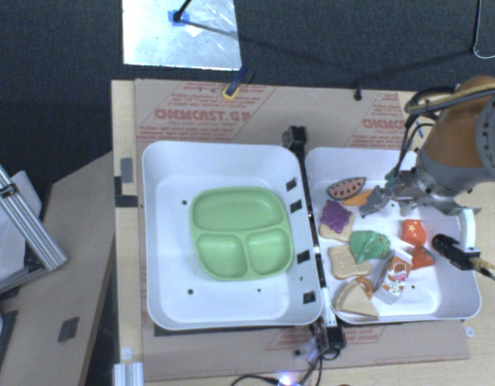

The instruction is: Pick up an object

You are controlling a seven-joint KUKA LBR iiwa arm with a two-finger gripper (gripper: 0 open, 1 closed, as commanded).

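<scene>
Over the right bin: gripper (378, 202) sat low beside the orange piece (358, 199); fingers too blurred to tell open or closed, nothing seen held.
Progress: judged unfinished; no toy lifted.
Toys: all lay in the right bin (464, 296) — purple piece (336, 215), green piece (368, 244), small carton (394, 280).
Left bin: green tray (239, 233).
Surroundings: cardboard sheet (207, 115) under the bins, dark floor beyond.
</scene>
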